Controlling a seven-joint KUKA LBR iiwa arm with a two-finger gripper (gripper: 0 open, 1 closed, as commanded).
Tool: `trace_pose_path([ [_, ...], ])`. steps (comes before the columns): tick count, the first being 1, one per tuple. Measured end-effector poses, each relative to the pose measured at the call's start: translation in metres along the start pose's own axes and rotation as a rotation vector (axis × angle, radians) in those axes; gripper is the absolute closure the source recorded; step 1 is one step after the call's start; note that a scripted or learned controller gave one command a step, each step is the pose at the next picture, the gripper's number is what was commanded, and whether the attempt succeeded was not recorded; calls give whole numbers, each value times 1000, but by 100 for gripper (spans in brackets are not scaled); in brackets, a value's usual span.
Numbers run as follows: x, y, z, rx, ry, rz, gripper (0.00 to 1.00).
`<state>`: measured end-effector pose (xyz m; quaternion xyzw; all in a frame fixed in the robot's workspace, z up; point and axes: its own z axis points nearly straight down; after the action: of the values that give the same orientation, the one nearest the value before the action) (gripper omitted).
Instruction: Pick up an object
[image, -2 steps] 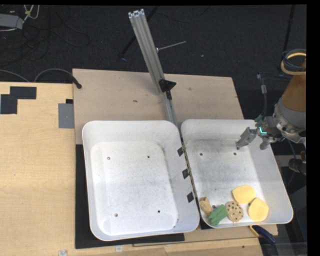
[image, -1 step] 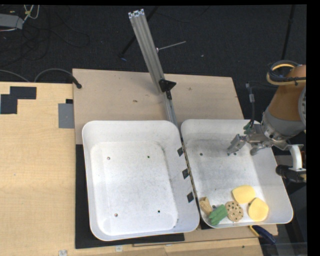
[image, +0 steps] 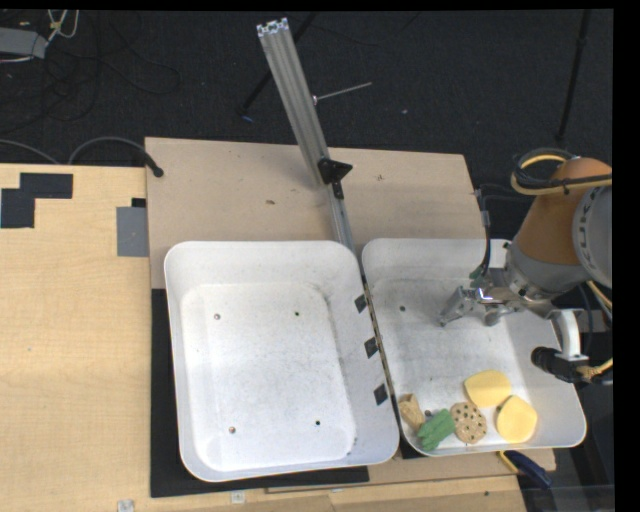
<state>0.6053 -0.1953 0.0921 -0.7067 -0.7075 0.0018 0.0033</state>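
while nothing is yet lifted, the candidates lie bunched along the near edge of the right bin (image: 560, 425), likely slid there against its wall: a tan chunk (image: 410, 409), a green piece (image: 437, 429), a speckled brown cookie (image: 468, 422) and two yellow pieces (image: 488, 388) (image: 517, 419), some touching. farther in, over the bin's bare middle, the gripper (image: 480, 306) hangs with its fingers spread wide and holding nothing, well apart from the cluster. beside it, the left bin (image: 180, 270) sits toward the tabletop's (image: 240, 190) far edge.
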Motion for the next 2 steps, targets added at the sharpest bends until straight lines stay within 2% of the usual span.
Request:
trace_pose_path([
  [1,-1,1,-13,-4,-1,0,100],
  [2,1,-4,-75,-11,-3,-1,100],
])
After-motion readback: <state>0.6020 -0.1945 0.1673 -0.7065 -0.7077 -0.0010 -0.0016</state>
